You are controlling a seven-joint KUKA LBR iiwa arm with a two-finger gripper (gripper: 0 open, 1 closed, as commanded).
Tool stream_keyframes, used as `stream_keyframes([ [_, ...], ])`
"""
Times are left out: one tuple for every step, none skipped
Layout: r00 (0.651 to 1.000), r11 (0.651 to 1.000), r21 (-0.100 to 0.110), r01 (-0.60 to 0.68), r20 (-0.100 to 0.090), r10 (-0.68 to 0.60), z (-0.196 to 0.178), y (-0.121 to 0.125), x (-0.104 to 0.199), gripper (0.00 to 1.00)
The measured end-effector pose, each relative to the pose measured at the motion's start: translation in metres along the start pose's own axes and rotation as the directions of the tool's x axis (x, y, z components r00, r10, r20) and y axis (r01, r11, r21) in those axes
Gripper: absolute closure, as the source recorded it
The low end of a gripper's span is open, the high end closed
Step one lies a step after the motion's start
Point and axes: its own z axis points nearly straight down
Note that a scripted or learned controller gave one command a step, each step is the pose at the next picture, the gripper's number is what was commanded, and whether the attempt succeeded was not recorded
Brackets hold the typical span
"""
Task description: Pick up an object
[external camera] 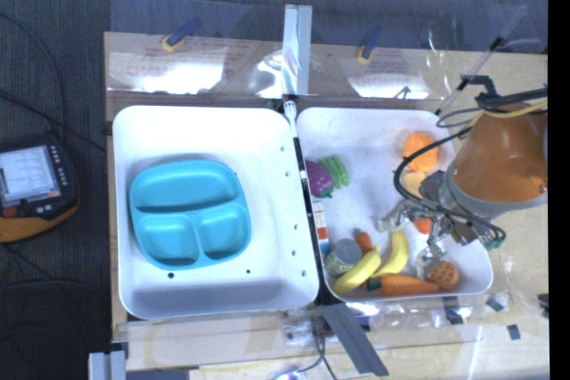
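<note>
Gripper (426,234): low inside the right bin, under the orange band of the arm; metal fingers pointing down toward the toys, spread or closed cannot be told; nothing seen between them.
Banana (378,262): yellow, curved, just left of the gripper and a little nearer the front wall of the right bin.
Carrot (405,285): orange, lying along the front wall, directly below the gripper and touching the banana's lower end.
Brown toy (443,273): rounded, just beside the carrot's right end, below the gripper.
Orange fruit (420,151): behind the gripper, toward the back of the right bin.
Purple and green toy (326,175): well left of the gripper, near the divider.
Right bin (356,129): white, shallow, holding all the toys.
Left bin (178,125): white, across the divider, holding a blue divided tray (189,211).
</note>
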Motion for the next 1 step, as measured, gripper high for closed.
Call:
stream_keyframes([
  [0.998, 0.998, 0.007, 0.062, -0.005, -0.062, -0.0001, 0.0153, -0.0134, 0.0],
])
